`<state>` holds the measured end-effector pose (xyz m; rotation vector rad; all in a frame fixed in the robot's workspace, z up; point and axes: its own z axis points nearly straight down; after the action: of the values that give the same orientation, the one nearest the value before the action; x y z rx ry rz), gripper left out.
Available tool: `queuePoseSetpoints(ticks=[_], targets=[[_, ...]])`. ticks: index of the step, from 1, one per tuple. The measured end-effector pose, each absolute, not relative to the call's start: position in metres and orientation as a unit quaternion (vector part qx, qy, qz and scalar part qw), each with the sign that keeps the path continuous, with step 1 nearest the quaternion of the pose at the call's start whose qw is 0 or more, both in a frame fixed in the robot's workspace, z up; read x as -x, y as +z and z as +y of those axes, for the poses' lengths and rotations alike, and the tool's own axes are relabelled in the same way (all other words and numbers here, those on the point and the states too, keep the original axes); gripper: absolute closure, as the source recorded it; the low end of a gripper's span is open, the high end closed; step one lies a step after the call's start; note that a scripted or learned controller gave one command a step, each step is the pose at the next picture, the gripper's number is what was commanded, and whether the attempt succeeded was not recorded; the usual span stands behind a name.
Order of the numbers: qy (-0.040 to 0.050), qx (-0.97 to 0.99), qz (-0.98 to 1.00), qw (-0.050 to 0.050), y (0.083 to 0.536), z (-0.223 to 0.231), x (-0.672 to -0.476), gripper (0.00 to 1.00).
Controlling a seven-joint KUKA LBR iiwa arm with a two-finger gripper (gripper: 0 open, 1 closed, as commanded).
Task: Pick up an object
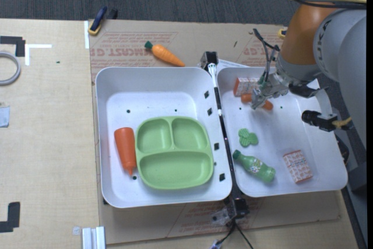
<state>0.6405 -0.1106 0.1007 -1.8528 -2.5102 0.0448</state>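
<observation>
My gripper [258, 98] is low in the far part of the right bin [326, 181], reaching in from the right. A small orange piece [265, 105] lies right at its tips, partly hidden by them. Just to the left of the gripper stands a red and white packet [241, 87]. Nearer the front of this bin are a green leafy piece [249, 138], a green bottle [254, 165] lying on its side, and a pink printed packet [297, 166].
The left bin [111, 87] holds a green divided plate [173, 152] and an orange-red carrot-like piece [125, 148] beside it. A toy carrot [165, 53] lies on the cardboard behind the bins. A blue clip [98, 20] sits at the cardboard's far left corner.
</observation>
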Motion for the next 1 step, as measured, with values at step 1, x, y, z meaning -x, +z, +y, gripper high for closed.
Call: queuePoseSetpoints(ticks=[1], targets=[[0.0001, 0.544, -0.839, 0.000, 0.1923, -0.0705, -0.5730, 1.00]])
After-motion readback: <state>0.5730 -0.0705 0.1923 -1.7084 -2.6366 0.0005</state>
